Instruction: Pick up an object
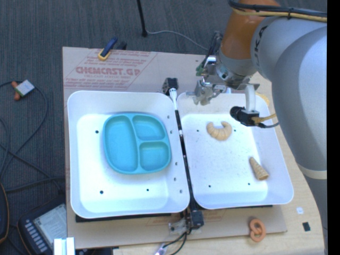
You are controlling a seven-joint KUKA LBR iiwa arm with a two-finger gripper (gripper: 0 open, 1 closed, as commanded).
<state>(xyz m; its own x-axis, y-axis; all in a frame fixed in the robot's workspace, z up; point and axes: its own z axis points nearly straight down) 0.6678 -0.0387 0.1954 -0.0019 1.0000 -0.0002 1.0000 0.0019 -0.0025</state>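
The arm (297, 62) is cut off by the top and right edges, so its base cannot be seen. At the gripper (204, 97), at about one o'clock from the centre, the finger ends blur into the right bin's far rim (223, 93); their spacing cannot be told. A small black part (171, 85) at twelve o'clock, at the bins' top junction, is too small to identify. At seven o'clock, a dark device (37, 230) is cut by the bottom edge. The blue-and-yellow item (108, 47) at eleven o'clock is too small to name
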